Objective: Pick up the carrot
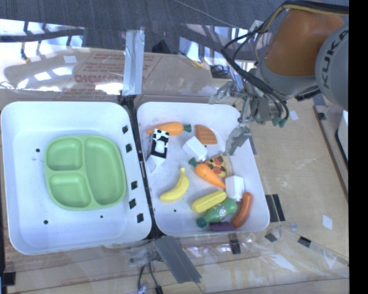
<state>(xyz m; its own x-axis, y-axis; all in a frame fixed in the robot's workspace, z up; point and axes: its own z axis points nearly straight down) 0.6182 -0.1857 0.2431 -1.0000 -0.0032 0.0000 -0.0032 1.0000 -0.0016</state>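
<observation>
I had the arm (306, 38) in from the right, grey w/ orange band, wrist hanging over the upper right corner of the right bin (257, 216). Left bin (18, 213) sat alongside, touching at the middle seam, w/ a green divided plate (84, 171) lying flat in its middle, three compartments, nothing on it.

Gripper (239, 141) pointed down over the right bin's right wall. Couldn't tell its state from up here, too much cable and bracket clutter.

Right bin was crowded. Task carrot (210, 174) lay roughly centre of that bin, orange, tip slanting toward lower right, just below a pizza slice (218, 162) and beside a small white block (234, 186). Carrot sat below-left of the gripper, apart from it, nothing held.

Second carrot-like piece (170, 128) lay near the top edge, next to a black-and-white carton (159, 144). Banana (177, 187) lower left, corn cob (208, 201) beside it, red sausage (243, 208) at the lower right, green veg (219, 212) touching it. Bread piece (205, 133) and white box (194, 148) up near the top.
</observation>
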